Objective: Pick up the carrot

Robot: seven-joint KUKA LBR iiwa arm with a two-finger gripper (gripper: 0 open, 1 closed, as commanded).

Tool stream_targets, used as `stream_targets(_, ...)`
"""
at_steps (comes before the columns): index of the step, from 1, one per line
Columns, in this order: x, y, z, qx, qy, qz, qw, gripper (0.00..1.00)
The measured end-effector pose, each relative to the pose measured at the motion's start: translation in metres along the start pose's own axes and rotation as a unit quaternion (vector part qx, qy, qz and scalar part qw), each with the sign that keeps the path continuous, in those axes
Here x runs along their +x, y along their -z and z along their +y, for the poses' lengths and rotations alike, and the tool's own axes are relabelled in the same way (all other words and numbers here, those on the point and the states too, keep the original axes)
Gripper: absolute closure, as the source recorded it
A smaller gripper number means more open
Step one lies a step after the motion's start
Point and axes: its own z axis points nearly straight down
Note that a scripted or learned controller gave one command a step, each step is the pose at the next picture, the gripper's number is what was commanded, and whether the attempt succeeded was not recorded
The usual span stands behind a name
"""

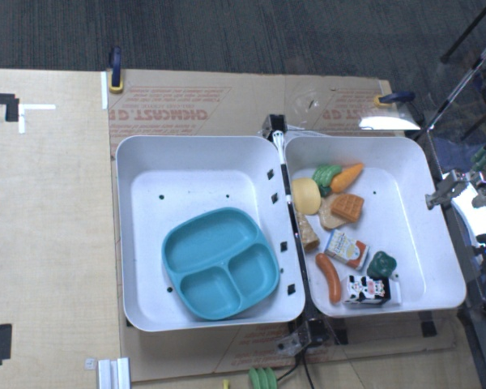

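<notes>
1. The carrot is seen in the right bin, toward twelve o'clock of that bin, lying tilted, its green top at its nine o'clock side.
2. A waffle lies just at the carrot's six o'clock, and a yellow round piece at its eight o'clock.
3. A blue divided plate is held in the left bin.
4. The state of the claw cannot be told.
</notes>
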Motion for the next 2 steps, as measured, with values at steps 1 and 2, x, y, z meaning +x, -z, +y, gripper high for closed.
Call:
stream_targets(1, 0.085, -0.193, 0.029, -0.005, -0.018, 0.001, 0.9998, 0.0)
stream_targets(2, 0.057, -0.196, 0.089, -0.002, -0.094, 0.0, 0.9955, 0.0)
